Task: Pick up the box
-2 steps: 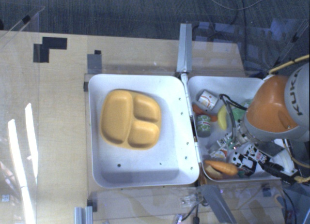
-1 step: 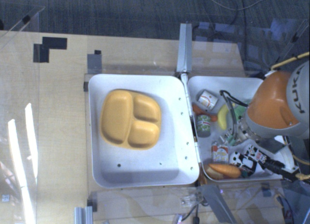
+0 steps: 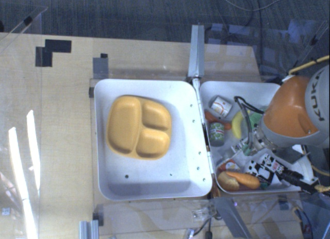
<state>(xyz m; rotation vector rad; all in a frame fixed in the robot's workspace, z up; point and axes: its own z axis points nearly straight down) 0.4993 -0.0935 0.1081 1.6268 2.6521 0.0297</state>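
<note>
In the right bin (image 3: 258, 87), a white box with black print (image 3: 264, 166) lies near the front, partly under the arm. The arm's orange band (image 3: 291, 111) hangs over the bin's right half. My gripper (image 3: 251, 147) reaches down and left from the band, just above the box's left end. Cables and the wrist cover its tip, and I cannot tell whether it touches the box.
The right bin also holds a small tin (image 3: 220, 106), a green and red can (image 3: 216, 132), a yellow-green item (image 3: 237, 125) and a bread roll (image 3: 240, 180). A yellow compartment tray (image 3: 139, 127) lies in the left bin (image 3: 154, 181).
</note>
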